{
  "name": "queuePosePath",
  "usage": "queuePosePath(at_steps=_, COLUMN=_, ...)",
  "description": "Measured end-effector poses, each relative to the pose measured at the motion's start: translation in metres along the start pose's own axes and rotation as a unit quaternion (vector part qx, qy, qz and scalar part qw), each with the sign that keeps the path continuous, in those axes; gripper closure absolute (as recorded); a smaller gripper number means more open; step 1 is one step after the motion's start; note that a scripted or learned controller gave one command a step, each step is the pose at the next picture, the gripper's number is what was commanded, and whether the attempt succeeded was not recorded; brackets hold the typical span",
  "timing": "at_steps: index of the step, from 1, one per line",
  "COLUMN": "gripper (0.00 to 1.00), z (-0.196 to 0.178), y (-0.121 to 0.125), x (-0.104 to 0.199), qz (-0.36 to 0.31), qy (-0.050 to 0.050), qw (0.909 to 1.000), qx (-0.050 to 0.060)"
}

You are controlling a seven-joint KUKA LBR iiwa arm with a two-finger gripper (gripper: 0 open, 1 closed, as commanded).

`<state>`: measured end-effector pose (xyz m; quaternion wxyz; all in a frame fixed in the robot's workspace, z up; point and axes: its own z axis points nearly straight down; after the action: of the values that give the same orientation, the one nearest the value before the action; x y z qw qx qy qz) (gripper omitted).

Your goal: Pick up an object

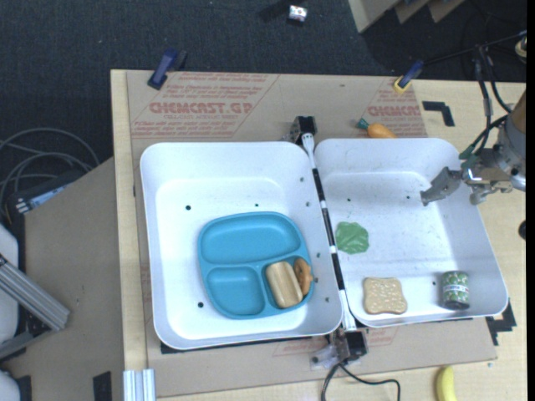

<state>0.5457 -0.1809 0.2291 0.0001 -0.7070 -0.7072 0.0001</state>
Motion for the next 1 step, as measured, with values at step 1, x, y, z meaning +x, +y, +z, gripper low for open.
queuePosePath(at_steps=1, gripper=0.0, z=0.144, y=0.0067, x=0.0486, qz=0.0, qy=0.0, qw=1.0, qx=-0.001)
